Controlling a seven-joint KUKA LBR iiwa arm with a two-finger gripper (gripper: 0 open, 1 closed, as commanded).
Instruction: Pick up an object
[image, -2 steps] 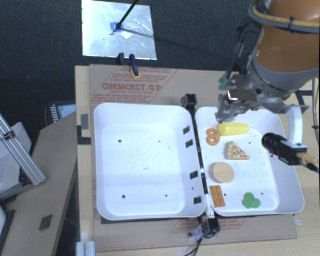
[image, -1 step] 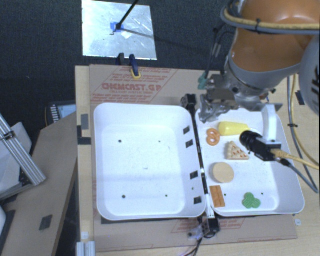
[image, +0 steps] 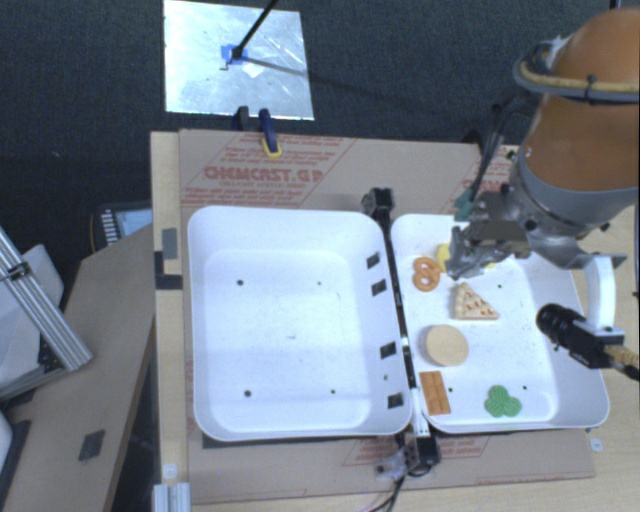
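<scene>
Gripper (image: 462, 262) low in right bin (image: 560, 400), beside pretzel (image: 427, 273), above cracker wedge (image: 473, 303)

Printed text, one legible item: "CHEMCAST" in red capitals, followed by two or three characters too blurred to read, on the brown cardboard sheet (image: 300, 165) lying on the worktop behind the bins. Similar red print at the sheet's other edges is illegible.

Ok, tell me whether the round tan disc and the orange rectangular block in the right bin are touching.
Apart. The camera view shows a strip of white bin floor between the round tan disc and the orange rectangular block, which lies nearer the right bin's front edge.
</scene>
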